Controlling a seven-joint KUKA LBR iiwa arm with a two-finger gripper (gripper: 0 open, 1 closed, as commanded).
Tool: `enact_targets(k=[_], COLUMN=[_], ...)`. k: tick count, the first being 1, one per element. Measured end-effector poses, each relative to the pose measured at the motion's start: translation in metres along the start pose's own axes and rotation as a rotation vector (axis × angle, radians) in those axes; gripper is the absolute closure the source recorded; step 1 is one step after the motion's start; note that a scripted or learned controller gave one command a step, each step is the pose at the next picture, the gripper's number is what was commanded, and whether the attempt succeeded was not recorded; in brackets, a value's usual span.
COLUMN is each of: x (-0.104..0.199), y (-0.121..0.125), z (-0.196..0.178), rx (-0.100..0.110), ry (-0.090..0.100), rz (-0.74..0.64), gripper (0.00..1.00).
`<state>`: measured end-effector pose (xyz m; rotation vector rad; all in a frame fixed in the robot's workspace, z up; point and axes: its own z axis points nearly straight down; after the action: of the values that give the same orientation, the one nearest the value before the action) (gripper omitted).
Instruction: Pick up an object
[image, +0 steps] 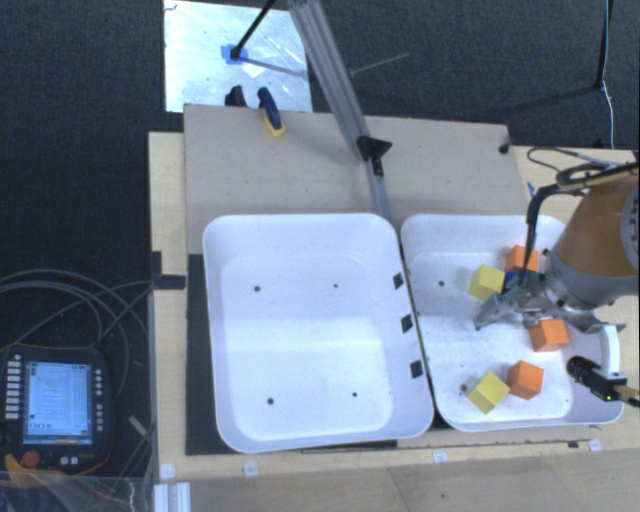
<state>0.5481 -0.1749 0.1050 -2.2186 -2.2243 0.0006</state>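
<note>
Right bin (440, 240) holds the blocks; left bin (300, 232) sits touching it along the shared rim. Arm (600, 250) reaches in from the right, its gripper (512, 303) low over the right bin's middle. Cannot tell the gripper's state, the wrist hides it. Yellow block (487, 281) lies just left of the gripper, turned diagonal to the bin walls, near-cubic so no clear long axis. Orange block (519, 258) just behind it, partly hidden by the cable. Second orange block (548, 335) close under the wrist. Near the front wall: another yellow block (489, 391), corner pointing toward the front rim, beside a third orange block (525, 379)
</note>
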Motion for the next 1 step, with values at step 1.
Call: enact_targets(k=[1], x=[-0.0003], y=[0.0014], z=[-0.0123], rx=[-0.005], ry=[-0.001], rz=[-0.002], gripper=[1.0])
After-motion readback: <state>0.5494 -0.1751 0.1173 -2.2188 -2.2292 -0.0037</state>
